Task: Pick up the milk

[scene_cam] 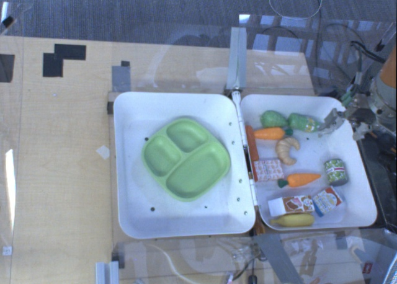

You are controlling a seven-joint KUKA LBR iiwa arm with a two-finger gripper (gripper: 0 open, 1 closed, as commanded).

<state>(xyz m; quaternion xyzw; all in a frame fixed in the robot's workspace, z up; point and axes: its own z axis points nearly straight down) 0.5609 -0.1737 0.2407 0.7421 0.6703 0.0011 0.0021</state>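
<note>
partly cut off: fingers (345, 121) blurred.

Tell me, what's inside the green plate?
Nothing lies in the green plate's three compartments; just bare green plastic. The plate covers the left bin's floor beneath it.

2 bins sit side by side on the bench (62, 171). In the left bin (133, 214), a divided plate (186, 159) lies at the centre. Over in the right bin (366, 205): 2 leafy vegetables (273, 118) (303, 121) along the far edge, a carrot (269, 133) just in front of them, a croissant (287, 147) nearer still. A second carrot (300, 180) lies mid-bin, a can (335, 172) at its right. At the near edge, the milk carton (291, 204) and a small box (327, 200) sit side by side, a banana (293, 219) in front. The gripper (343, 115) hangs at the far right corner.
</note>
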